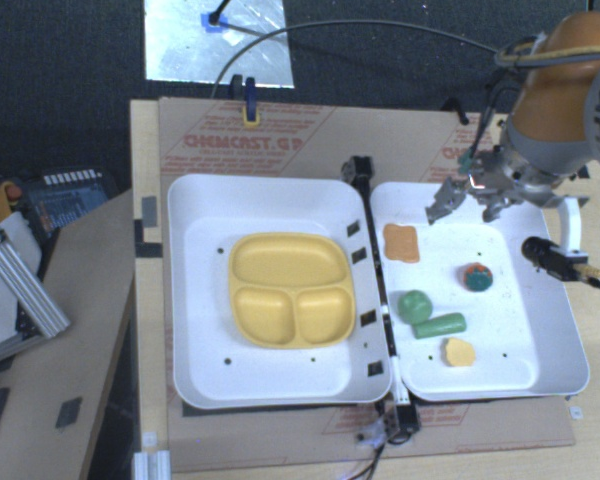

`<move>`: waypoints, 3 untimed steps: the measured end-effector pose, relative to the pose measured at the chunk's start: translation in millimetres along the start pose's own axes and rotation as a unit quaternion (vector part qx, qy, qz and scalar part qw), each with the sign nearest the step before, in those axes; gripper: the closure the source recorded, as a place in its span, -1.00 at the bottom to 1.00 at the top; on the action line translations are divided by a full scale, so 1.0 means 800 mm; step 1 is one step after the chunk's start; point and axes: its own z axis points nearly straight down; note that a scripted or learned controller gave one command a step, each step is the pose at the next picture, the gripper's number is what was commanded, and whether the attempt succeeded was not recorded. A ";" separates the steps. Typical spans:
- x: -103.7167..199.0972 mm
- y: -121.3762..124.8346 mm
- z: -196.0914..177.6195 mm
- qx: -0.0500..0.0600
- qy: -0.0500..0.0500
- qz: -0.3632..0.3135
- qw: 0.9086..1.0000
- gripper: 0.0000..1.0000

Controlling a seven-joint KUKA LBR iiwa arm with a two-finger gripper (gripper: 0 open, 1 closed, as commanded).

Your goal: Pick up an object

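Nearest in the right bin [555, 353] lie a small yellow piece [460, 352], then a green object [426, 314], a small red and teal ball [478, 276] and an orange slab [401, 243]. The left bin [195, 268] holds a yellow divided tray [286, 288]. Farthest, the gripper [470, 202] hovers above the right bin's far edge, fingers apart and holding nothing.

Figure: surroundings of my workspace. Behind my bench lies a crinkled silver sheet [218, 26] bearing a patch of blue tape [214, 21]. A yellow clamp [250, 110] grips the far edge of the cardboard underlay [280, 138], which carries red printed lettering. At my view's left edge stand an aluminium extrusion [15, 273] and a dark device [65, 200] with a row of pale keys.
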 end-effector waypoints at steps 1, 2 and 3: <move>0.000 0.003 -0.009 -0.006 0.000 -0.001 1.000 -1.00; -0.008 0.002 0.065 -0.005 0.000 0.000 1.000 -1.00; -0.016 -0.002 0.139 -0.005 0.000 0.000 1.000 -1.00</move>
